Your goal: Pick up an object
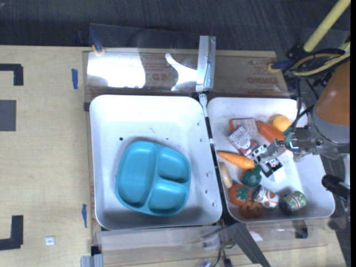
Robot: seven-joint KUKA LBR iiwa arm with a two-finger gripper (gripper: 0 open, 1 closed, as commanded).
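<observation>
Gripper (271, 159) sits low in the middle of the right bin (311, 196), reaching in from the right edge of the frame; can't tell its state, it's a dark and white clutter against the objects. Nothing visibly held.

Candidate things crowd right around it: an orange carrot (237, 160) just left, a red-and-white packet (242, 136) up-left, a dark green piece (252, 177) just below, touching or nearly so. Further out, an orange ball (281, 122) toward the bin's upper right, a tomato-like red piece (240, 194) and a round green-grey item (293, 202) along the lower edge.

Risks, as I judge them: pile is tight, so a close could pinch 2 things or shove the carrot aside; rounded toys may squirt out; the packet lies flat and is hard to get under.

Left bin (105, 121) holds 1 blue divided plate (153, 177), well apart.
</observation>
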